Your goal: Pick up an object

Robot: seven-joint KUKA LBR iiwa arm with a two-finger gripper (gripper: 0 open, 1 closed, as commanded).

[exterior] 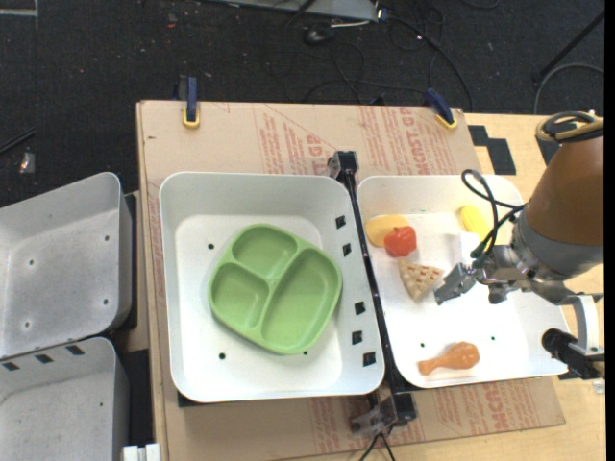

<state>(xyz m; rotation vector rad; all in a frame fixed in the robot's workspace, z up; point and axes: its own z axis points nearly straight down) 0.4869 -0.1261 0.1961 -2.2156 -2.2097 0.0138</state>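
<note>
Here we see the dark metal hand (452, 286) hovering in the right bin (500, 363) just beside a textured tan pizza slice (419, 279), its grip unreadable to us, near a glossy red-and-yellow fruit (394, 234) and smooth orange drumstick (450, 358).

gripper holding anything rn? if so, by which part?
Nothing is held. The gripper sits in the right bin with its fingers open, beside the pizza slice but with nothing between them.
</note>
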